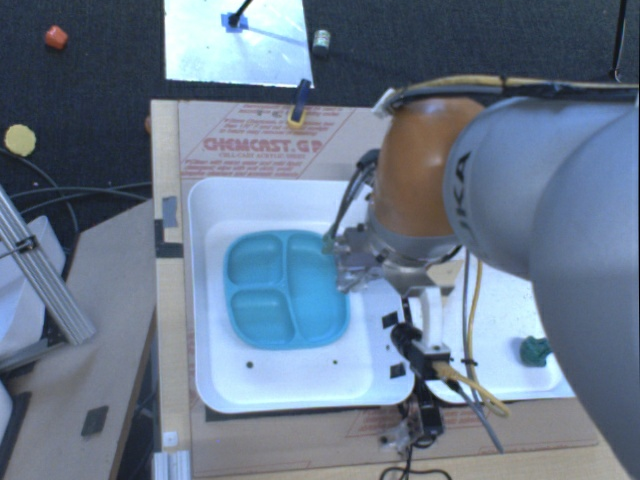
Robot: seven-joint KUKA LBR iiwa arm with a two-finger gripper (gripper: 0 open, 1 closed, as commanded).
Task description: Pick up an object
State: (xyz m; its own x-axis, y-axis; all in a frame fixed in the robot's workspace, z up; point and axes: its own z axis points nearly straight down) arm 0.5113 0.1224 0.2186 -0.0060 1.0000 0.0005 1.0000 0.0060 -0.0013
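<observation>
Two shallow white bins sit side by side on the bench. The left bin (215, 298) holds a blue divided tray (283, 290) w/ four compartments, lying flat near the bin's center-right; nothing shows inside the compartments. The right bin (500, 363) is mostly covered by the arm; a small green object (535, 350) lies near its right end, well apart from the tray.

The arm (540, 188) — grey, w/ orange band (425, 168) — reaches in from the right and hangs over the divider between the bins. Its wrist assy sits just beside the tray's right edge. The gripper (352, 268) is seen from above, at the tray's upper-right corner; finger state cannot be told, and no object shows between them.

Surroundings: a printed cardboard sheet (260, 143) lies under and behind the bins. Behind it, a shiny metal plate (235, 28) on dark carpet. Loose items on the carpet — a red piece (55, 37), a yellow ball (19, 140), a small metal cylinder (321, 40). Cables (440, 368) w/ yellow leads trail down over the front rim.
</observation>
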